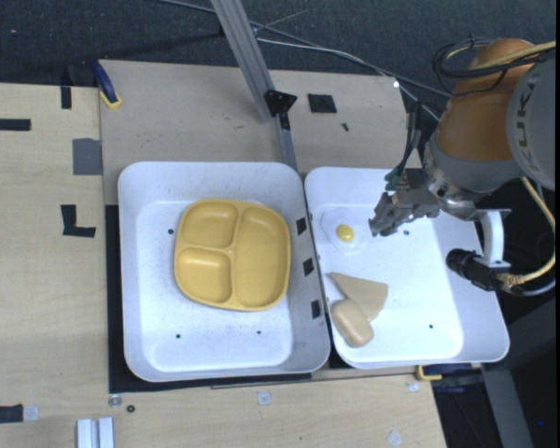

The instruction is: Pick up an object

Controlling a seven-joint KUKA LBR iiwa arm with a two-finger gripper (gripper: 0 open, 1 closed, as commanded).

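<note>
The jaws (389, 220) hang over the right bin (467, 339) near its far edge; whether they are parted I cannot tell. Beside them lies one fried egg (342, 232), two pale wedges (358, 308) nearer. The left bin (145, 343) holds one yellow divided plate (233, 253).
</note>
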